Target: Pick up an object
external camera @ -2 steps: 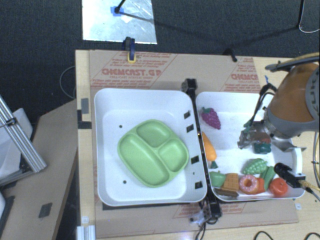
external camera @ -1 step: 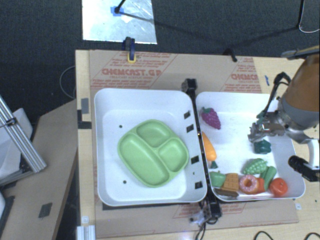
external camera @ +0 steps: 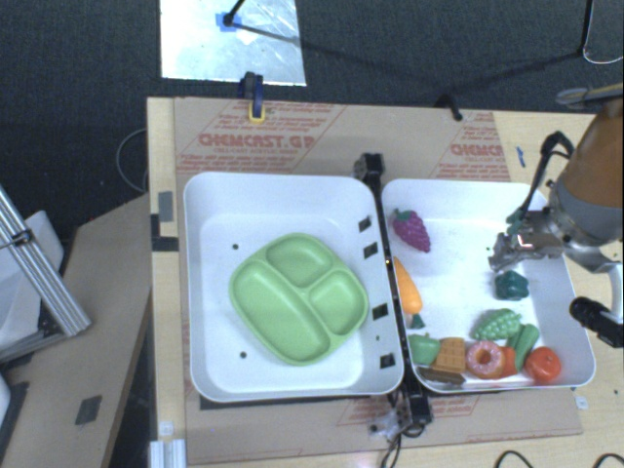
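My gripper [external camera: 511,253] hangs over the right side of the right bin [external camera: 458,224], coming in from the right. A small dark teal toy [external camera: 511,285] lies directly under it, touching or nearly touching its tip. Whether the teal toy is gripped cannot be made out. Purple grapes [external camera: 411,229] lie near the bin's top left. An orange carrot [external camera: 408,287] rests along its left wall. Along the front edge sit a green piece [external camera: 423,347], a brown waffle [external camera: 450,356], a pink donut [external camera: 485,359], a leafy green toy [external camera: 497,324], a green pepper [external camera: 526,340] and a red tomato [external camera: 543,363].
The left bin [external camera: 219,213] holds a light green divided plate [external camera: 297,298]. A black divider with clips [external camera: 375,252] runs between the bins. The grey arm with its orange band [external camera: 595,178] stands over the right bin's right edge. The right bin's middle floor is bare.
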### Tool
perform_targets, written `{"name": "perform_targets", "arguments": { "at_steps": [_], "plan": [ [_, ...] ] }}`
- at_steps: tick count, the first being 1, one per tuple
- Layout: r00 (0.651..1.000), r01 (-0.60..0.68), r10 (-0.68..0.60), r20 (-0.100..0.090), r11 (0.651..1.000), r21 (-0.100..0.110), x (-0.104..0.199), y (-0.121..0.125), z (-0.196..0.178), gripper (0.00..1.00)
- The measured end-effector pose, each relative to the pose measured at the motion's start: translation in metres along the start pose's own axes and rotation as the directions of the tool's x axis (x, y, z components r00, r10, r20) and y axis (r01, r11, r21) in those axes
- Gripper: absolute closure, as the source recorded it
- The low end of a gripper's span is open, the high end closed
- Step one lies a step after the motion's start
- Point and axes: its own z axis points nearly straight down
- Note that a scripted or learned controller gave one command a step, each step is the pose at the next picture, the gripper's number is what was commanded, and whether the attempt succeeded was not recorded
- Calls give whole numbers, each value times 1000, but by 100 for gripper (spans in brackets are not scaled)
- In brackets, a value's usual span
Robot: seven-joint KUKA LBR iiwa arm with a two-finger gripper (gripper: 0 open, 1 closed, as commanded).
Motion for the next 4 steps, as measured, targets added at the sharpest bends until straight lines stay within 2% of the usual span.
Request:
{"name": "perform_targets", "arguments": {
  "at_steps": [2, 3, 4],
  "plan": [
    [1000, 5, -5, -3, 1000, 1, 64, 73, 13, 100],
    [1000, 5, -5, -2, 1000, -2, 94, 104, -10, 100],
    [1000, -4, 4, 0, 1000, 4, 86, 97, 3, 100]
  ]
}}
